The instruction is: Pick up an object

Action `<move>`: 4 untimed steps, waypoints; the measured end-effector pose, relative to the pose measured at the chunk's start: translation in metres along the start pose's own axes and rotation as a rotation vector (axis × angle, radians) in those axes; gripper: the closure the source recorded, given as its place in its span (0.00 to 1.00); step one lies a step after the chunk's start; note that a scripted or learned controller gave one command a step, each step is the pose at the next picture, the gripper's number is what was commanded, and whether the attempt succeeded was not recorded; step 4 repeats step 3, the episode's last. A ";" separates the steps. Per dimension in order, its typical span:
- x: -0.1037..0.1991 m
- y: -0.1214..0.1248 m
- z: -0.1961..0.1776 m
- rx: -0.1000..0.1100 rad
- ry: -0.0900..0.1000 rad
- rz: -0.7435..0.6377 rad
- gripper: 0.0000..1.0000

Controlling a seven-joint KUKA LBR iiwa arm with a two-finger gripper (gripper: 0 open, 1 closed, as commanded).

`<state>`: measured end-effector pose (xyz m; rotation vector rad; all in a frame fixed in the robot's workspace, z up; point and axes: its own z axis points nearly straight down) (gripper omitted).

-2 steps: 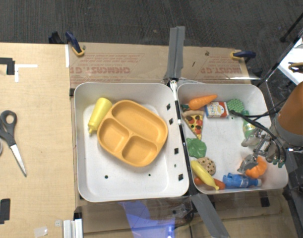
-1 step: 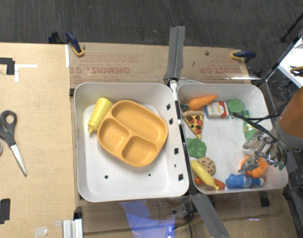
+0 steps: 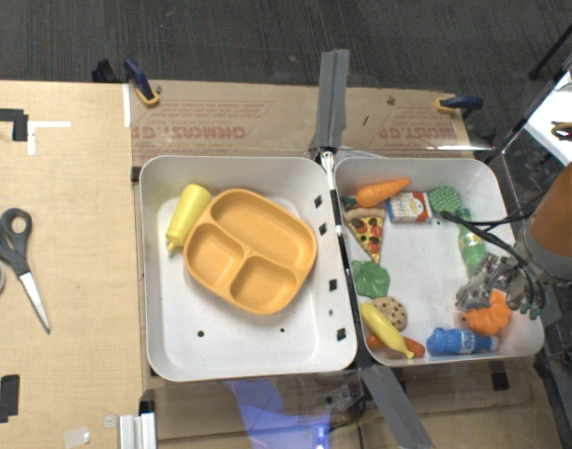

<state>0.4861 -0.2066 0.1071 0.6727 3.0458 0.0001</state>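
Two white bins side by side. Left bin (image 3: pixel 164 344) holds an orange divided plate (image 3: pixel 250 250) with a yellow bottle (image 3: pixel 186 215) touching its upper-left edge. Right bin (image 3: pixel 426 168) is cluttered — carrot (image 3: pixel 380 192) at top, red-white carton (image 3: pixel 408 207) beside it, green knit piece (image 3: pixel 445 200) to its right, pizza slice (image 3: pixel 366 231) near the left wall, green leafy toy (image 3: pixel 369 278) below that, cookie (image 3: pixel 389 311), banana (image 3: pixel 382 325), blue bottle (image 3: pixel 462 341) lying along the bottom wall, green bottle (image 3: pixel 472 250) at right.

Gripper (image 3: pixel 482 293) is low in the right bin's lower-right corner, right above an orange fruit (image 3: pixel 488 318) — metal fingers touch its top edge. Can't tell if the fingers are apart or together; too cluttered. Fruit sits on the bin floor, just above the blue bottle.

Scissors (image 3: pixel 16 251) lie on the wooden board at left.
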 end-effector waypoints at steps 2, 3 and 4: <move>0.034 0.086 -0.016 0.005 0.020 0.071 0.00; -0.008 0.119 0.015 0.005 0.017 0.148 0.00; -0.008 0.119 0.015 0.005 0.017 0.148 0.00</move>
